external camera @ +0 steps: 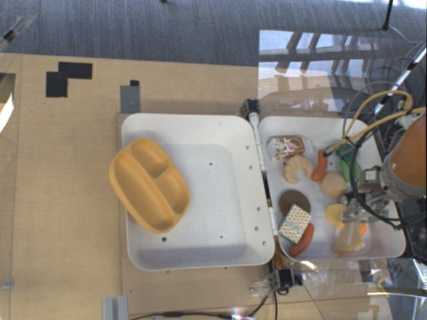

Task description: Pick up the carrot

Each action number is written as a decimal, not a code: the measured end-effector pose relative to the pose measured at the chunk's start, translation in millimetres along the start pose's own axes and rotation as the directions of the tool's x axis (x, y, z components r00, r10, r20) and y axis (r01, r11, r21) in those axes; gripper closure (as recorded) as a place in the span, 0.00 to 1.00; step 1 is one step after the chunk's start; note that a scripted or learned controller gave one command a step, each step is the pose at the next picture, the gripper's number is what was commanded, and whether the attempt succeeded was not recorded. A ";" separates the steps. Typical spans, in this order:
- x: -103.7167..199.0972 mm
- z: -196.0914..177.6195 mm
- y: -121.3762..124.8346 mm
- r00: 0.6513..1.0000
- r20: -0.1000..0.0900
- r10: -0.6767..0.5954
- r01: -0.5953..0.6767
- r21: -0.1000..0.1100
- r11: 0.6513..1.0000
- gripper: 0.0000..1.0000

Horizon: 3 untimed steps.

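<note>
Gripper [353, 213] low in right bin [393, 249], near corner, at orange carrot [361, 231]. Finger state: cannot tell. Carrot not lifted; grasp and lift remain.

Bright daylight from the top edge, glare on clear panels, slightly soft.

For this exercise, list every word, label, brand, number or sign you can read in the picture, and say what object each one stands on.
No text can be read.
Red-and-white packet in the right bin: printed front, too small and blurred to read.
Checked green-and-white packet in the same bin: pattern or print, no legible words.
Black shapes on the bench: plain blocks, no letters or numbers.
</note>
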<state>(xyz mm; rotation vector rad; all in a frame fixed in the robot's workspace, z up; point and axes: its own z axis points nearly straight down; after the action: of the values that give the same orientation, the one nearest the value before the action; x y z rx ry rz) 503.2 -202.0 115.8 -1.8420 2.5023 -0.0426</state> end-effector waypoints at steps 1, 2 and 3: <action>-8.0 -2.5 -2.1 1.000 0.011 -0.007 0.007 0.007 1.000 0.00; 1.2 24.2 7.7 0.954 0.004 -0.299 0.299 -0.017 0.954 0.00; 1.9 12.5 4.7 0.955 0.001 -0.295 0.295 -0.013 0.955 1.00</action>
<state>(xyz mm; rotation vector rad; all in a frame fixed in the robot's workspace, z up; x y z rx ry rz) 498.7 -202.5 103.1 -2.2039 2.2088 -0.0354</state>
